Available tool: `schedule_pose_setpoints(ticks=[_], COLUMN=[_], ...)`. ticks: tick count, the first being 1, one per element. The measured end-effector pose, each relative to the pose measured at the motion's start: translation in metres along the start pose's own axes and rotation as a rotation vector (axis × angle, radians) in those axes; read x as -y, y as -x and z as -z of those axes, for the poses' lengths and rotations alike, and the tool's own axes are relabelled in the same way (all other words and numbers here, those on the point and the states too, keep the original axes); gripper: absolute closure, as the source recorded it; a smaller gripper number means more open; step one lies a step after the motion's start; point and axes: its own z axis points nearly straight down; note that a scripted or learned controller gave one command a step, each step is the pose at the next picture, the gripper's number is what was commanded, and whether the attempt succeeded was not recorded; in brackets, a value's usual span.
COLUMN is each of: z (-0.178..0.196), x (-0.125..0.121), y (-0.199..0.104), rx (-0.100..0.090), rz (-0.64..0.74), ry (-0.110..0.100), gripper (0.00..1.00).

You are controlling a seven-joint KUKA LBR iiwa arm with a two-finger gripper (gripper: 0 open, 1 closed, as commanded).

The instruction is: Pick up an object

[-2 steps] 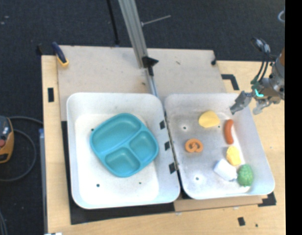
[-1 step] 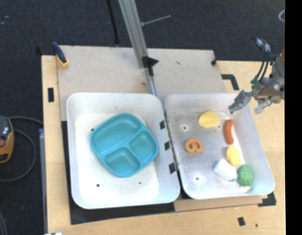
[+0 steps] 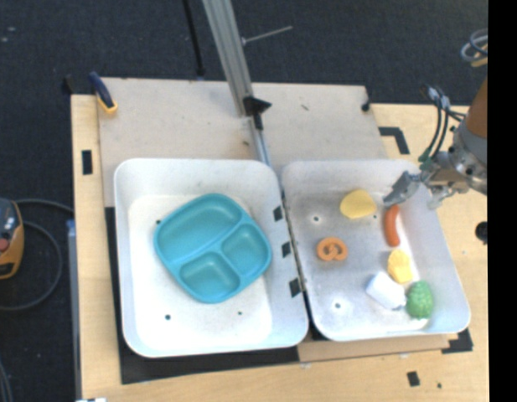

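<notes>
Bench, two white bins: right bin (image 3: 325, 316) holds crowded toys, gripper (image 3: 406, 188) at right edge, finger state indeterminable, above sausage (image 3: 393, 225); risk: nudging neighbours, missed grasp.

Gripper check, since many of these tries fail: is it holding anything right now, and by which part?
Nothing is held. The gripper hangs above the right bin, its fingers bare, near the red sausage and yellow piece.

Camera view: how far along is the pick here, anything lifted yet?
Nothing lifted: the sausage, yellow piece, pretzel and broccoli all lie in the right bin. In hand: the gripper sits beside the sausage's top end, nothing between its fingers. Left: grasp and lift.
</notes>
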Motion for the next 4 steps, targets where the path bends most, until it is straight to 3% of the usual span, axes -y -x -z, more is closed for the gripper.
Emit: schedule_pose_setpoints(ticks=[2,3,4], z=[-0.088,-0.074,-0.030], x=[-0.001,-0.003,-0.004], y=[0.015,0.016,0.013], rx=[0.001,0.002,0.000], rz=[0.000,0.000,0.003], ry=[0.001,0.007,0.007], gripper=[0.00,1.00,1.00])
